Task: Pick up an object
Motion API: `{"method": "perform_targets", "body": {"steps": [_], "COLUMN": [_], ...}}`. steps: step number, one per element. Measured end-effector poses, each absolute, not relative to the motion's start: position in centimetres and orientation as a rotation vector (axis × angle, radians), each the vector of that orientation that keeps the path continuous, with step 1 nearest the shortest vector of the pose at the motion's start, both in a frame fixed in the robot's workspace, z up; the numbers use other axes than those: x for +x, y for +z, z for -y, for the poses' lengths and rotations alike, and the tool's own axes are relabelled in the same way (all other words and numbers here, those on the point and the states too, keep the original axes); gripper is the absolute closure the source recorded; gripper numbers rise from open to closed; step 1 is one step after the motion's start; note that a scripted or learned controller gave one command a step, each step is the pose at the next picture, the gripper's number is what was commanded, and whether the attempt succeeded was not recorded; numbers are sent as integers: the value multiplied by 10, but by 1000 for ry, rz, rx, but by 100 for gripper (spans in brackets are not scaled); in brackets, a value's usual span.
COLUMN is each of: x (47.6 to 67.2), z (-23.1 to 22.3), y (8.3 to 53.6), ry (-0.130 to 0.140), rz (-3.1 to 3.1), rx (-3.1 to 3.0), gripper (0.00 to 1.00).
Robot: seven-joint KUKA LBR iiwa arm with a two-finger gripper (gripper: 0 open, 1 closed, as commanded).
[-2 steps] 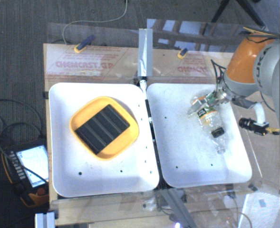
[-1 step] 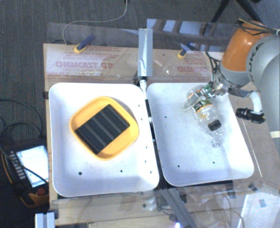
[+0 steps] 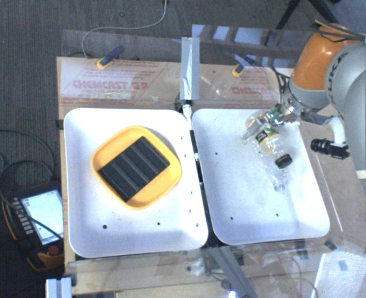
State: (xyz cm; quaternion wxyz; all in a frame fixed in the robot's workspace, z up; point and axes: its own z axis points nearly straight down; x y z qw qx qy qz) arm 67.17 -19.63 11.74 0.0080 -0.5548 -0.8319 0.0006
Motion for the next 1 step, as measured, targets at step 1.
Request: {"method": "perform_targets", "body": {"steps": [1], "x": [669], "z": [135], "y": [198], "ry": [-2], "rz": [2611], "rx": [-1749], "gripper": [100]}}
